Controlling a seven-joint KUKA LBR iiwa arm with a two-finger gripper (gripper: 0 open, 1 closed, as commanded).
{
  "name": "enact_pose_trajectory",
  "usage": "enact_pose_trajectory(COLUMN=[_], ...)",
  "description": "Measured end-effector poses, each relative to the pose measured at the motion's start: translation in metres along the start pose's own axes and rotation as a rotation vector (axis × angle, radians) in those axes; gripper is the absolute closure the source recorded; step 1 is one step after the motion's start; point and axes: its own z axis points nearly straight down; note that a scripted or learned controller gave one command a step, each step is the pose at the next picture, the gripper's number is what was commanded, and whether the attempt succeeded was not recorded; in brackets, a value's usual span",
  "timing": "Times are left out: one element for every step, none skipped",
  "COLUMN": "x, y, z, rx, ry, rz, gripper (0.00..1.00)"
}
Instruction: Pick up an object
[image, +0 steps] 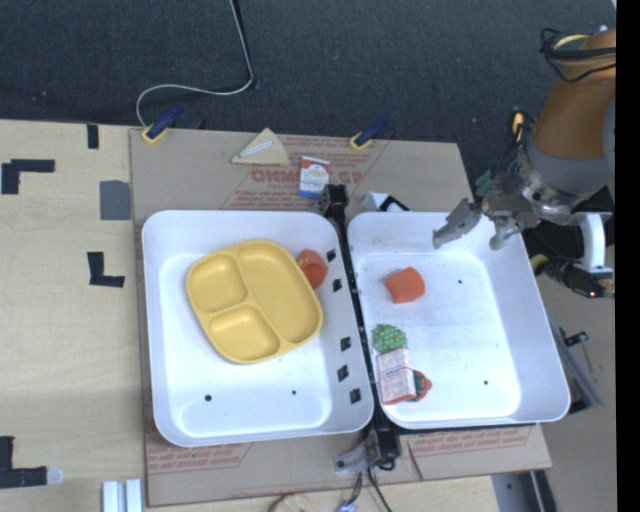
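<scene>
Camera view shows you the gripper (478, 228) spread wide and holding nothing above the right bin (500, 335), well apart from the orange block (405, 285), so closing early likely grabs air

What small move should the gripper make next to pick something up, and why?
Probably it should move left and toward the near side, to come over the orange block. The gripper, fingers spread and nothing between them, hangs at the far rim of the right bin. The block lies alone on bare floor, apart from the packet, so it looks the easiest target.
</scene>
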Motion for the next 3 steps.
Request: enact_pose_trajectory(x=[0.027, 0.04, 0.04], y=[0.017, 0.003, 0.003], z=[0.112, 0.176, 0.166], rx=[0.003, -0.003, -0.003], ry=[0.001, -0.001, -0.002], rz=[0.0, 0.001, 0.001], gripper=[0.0, 0.0, 1.0])
